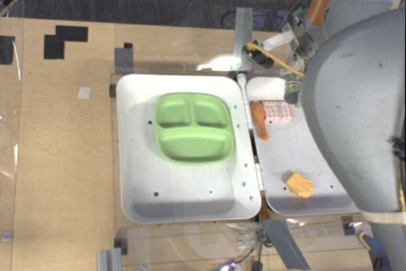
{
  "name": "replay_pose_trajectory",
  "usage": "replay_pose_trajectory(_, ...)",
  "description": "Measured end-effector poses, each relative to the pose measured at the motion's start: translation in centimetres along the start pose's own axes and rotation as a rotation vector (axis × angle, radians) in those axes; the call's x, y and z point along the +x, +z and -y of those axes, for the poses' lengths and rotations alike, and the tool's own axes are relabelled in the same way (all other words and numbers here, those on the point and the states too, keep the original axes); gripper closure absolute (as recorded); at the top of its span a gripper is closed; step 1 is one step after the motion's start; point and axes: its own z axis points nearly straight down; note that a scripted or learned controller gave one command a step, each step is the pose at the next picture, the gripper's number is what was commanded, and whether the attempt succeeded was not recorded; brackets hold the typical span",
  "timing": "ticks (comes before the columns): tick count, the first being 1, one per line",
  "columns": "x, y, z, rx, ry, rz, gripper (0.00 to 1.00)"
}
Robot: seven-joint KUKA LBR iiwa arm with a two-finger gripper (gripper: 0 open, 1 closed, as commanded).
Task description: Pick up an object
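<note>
The jaws hang at the far end of the right bin (287, 152), low under the wrist and half hidden by the bulk of the grey arm (355, 111); whether they are open or closed cannot be told, and nothing shows between them.

Just beside the jaws, on their view-left side and a little toward the camera, lies a small pink-and-white patterned box (276, 112). Touching that box on its far side from the jaws is an orange carrot-shaped piece (259, 120), lying lengthwise against the wall shared by the two bins.

Well apart from the jaws, toward the camera end of the same bin, rests a yellow-orange chunk (299, 185), alone on the white floor.

Farther from the jaws, beyond the shared wall, the left bin (136, 155) holds a green divided plate (193, 128), flat, with three compartments.

Farthest from the jaws, on the wooden counter (57, 136) past the left bin, sit black block-shaped markings (63, 40).
</note>
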Motion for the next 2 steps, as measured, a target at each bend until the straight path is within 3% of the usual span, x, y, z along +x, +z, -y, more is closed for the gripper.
replay_pose_trajectory(1, 0.8, 3.8, 2.4, 0.001, 0.006, -0.001, 1.0)
replay_pose_trajectory(2, 1.5, -4.7, 6.3, 0.001, 0.031, -0.003, 1.0)
